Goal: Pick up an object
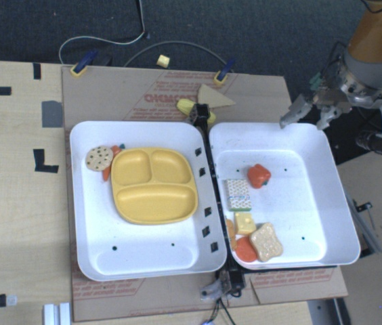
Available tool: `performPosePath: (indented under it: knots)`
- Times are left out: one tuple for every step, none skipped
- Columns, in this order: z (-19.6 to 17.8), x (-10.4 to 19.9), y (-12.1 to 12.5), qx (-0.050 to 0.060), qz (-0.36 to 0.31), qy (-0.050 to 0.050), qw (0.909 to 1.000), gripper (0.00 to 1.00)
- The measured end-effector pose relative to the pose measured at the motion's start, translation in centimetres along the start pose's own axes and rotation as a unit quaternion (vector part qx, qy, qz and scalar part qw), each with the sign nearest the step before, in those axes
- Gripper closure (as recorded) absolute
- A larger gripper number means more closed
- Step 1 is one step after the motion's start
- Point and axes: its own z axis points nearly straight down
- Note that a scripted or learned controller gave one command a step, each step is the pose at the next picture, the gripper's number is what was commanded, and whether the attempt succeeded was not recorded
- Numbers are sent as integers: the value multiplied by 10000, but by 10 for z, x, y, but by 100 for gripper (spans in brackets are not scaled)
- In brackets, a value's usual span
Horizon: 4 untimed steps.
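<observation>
The right bin (pixel 313 181) holds a red pepper (pixel 259 175), a green-and-white patterned piece (pixel 238 193), a yellow cheese block (pixel 244 222), a toast slice (pixel 267 242) and a red tomato piece (pixel 245 250). In the left bin (pixel 96 242) lie a yellow divided plate (pixel 155 185), a cookie (pixel 99 158) and small red and orange bits (pixel 108 171). My gripper (pixel 307 117) hovers over the far right corner of the right bin. It is open, with nothing between its fingers, well apart from the pepper.
Both bins rest on a cardboard sheet (pixel 143 90) held by clamps (pixel 82 65). A small yellow block (pixel 163 61), a yellow item (pixel 186 105) and a cardboard wedge (pixel 216 97) lie behind the bins. Cables (pixel 137 19) run across the dark floor.
</observation>
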Motion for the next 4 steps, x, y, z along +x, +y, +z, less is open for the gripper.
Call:
performPosePath:
  knots:
    - [140, 40, -62, 83, 3, 29, 10000, 0]
    - [191, 58, -6, -8, -16, 0, 10000, 0]
    - [186, 72, -37, -36, 0, -14, 10000, 0]
    - [176, 70, -36, -45, 3, -31, 10000, 100]
